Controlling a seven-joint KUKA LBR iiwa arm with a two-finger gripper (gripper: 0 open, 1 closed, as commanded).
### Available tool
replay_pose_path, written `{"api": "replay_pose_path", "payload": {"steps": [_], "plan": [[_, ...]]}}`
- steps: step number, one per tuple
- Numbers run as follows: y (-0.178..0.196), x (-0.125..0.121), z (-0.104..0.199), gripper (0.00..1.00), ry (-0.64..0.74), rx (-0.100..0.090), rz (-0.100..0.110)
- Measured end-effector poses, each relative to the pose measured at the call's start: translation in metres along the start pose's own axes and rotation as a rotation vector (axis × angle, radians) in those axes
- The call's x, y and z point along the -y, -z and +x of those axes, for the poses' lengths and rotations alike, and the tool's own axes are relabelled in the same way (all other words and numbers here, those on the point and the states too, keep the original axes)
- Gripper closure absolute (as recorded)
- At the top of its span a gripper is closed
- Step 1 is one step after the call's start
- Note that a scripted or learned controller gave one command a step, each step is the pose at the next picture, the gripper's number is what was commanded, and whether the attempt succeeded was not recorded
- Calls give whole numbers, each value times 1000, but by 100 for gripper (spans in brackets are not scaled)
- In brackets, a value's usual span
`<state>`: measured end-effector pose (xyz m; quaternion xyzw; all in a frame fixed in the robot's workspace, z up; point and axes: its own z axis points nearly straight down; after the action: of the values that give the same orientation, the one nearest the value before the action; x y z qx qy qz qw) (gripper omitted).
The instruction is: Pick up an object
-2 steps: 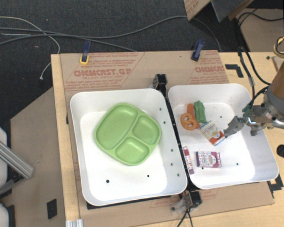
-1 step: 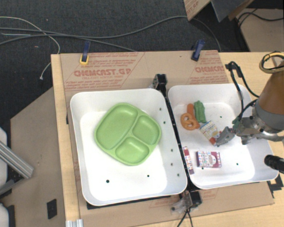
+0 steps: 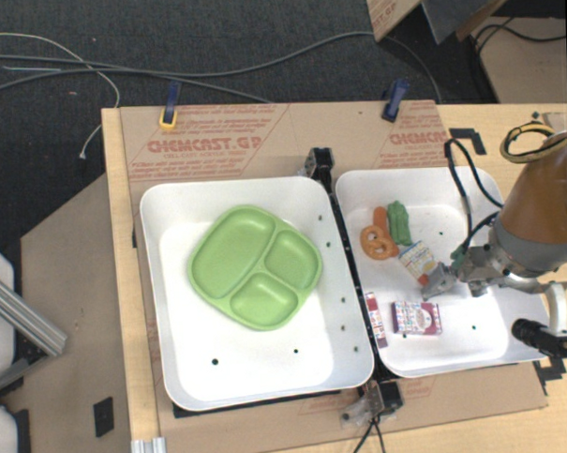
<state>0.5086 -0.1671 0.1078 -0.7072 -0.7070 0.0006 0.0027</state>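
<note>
The right bin (image 3: 476,339) holds several small objects. A brown pretzel (image 3: 376,244) lies at its upper left, beside a green vegetable piece (image 3: 397,222) and a short orange piece (image 3: 381,216). A small white packet (image 3: 416,258) lies just below them. Nearer the front lies a pink and purple box (image 3: 416,317), and a red and white wrapper (image 3: 373,318) rests against the left wall. My gripper (image 3: 439,280) is low in the middle of this bin, just right of and below the white packet. Nothing is visibly held.
The left bin (image 3: 177,366) carries a green divided plate (image 3: 255,266). The arm with its orange band (image 3: 543,205) covers the right bin's right side. Black cables (image 3: 469,180) loop over that bin's back edge. Clamps (image 3: 395,99) stand at the cardboard base's rear.
</note>
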Motion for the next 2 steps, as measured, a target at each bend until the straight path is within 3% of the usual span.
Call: {"api": "replay_pose_path", "payload": {"steps": [1,2], "plan": [[13,-1,0,100,0,1,-5],[64,6,6,100,2,4,-10]]}}
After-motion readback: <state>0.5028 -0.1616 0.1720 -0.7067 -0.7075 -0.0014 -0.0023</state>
